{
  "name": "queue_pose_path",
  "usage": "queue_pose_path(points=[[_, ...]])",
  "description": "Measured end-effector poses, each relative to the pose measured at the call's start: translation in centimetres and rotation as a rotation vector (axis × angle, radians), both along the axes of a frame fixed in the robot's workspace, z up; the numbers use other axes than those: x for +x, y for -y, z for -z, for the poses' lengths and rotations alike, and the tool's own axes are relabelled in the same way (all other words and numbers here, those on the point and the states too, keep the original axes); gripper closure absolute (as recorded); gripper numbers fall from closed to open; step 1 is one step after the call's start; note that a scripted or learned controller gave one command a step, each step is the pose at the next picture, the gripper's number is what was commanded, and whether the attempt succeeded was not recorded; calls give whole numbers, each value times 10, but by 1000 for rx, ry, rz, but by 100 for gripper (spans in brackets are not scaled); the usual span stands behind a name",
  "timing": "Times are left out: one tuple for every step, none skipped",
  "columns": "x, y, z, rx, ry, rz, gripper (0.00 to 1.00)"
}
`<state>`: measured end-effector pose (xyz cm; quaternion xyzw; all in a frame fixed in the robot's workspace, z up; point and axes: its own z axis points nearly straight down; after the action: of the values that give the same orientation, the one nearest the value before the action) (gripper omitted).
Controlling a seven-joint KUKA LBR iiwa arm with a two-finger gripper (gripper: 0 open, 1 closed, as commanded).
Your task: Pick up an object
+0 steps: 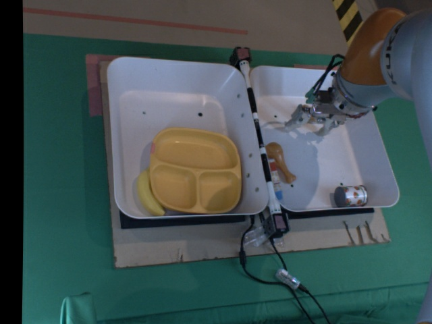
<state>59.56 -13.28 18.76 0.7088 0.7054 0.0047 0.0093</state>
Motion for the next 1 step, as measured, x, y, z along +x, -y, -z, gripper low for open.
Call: queue_pose_path(points=[[32, -28, 0, 0, 0, -1, 0]])
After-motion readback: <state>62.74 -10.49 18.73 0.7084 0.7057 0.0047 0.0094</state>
